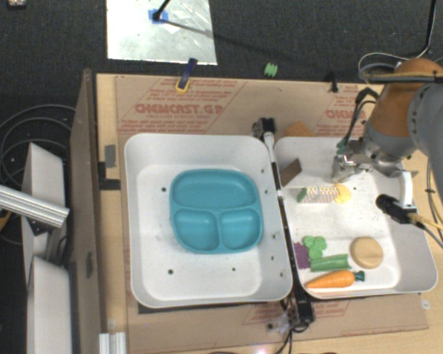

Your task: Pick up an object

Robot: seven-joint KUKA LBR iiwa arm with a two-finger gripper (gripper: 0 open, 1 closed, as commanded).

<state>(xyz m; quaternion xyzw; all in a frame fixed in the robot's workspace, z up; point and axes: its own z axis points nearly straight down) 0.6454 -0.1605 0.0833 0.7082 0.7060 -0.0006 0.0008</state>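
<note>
My gripper hangs low over the back of the right bin, just above and right of a toy corn cob that lies on the bin floor. A brown block leans by the bin's left wall. Toward the front lie purple grapes, a green leafy piece, a green cucumber, an orange carrot and a round tan bun. No object shows between the fingers.
The left bin holds a blue divided plate. A tan scrap lies on the cardboard behind the bins. The arm covers the right bin's back right corner.
</note>
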